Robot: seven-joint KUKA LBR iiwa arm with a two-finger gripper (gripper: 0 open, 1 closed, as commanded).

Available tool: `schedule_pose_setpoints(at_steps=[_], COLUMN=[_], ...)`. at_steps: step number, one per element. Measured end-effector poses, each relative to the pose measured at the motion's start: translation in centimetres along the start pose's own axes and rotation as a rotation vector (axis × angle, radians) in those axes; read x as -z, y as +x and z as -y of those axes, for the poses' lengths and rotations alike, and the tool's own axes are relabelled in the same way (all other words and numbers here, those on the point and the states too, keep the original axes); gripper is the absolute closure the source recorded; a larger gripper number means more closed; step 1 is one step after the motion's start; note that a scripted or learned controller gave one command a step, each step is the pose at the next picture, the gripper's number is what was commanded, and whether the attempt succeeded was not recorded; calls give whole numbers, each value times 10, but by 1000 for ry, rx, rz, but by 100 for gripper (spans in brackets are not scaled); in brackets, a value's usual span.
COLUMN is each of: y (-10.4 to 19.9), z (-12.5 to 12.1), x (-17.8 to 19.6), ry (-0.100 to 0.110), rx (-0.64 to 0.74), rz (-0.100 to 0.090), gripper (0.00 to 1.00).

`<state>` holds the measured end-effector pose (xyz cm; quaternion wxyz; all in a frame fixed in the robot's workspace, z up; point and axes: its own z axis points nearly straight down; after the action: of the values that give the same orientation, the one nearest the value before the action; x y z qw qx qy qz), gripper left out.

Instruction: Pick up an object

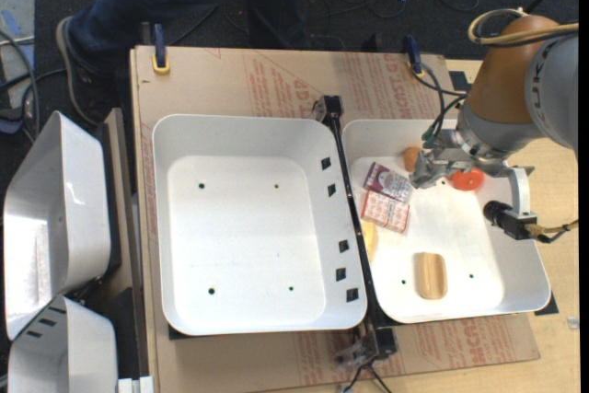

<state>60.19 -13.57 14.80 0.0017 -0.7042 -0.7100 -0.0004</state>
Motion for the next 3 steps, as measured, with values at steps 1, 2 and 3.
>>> schedule_pose_setpoints(at_steps=[1,2,3], y=[-5,16,15], z=[0,48,44], x=[1,-56,-41], ry=[-2,-7,-13], rx=[-7,-12,-10], rz=[3,2,4], gripper=[0,0,100])
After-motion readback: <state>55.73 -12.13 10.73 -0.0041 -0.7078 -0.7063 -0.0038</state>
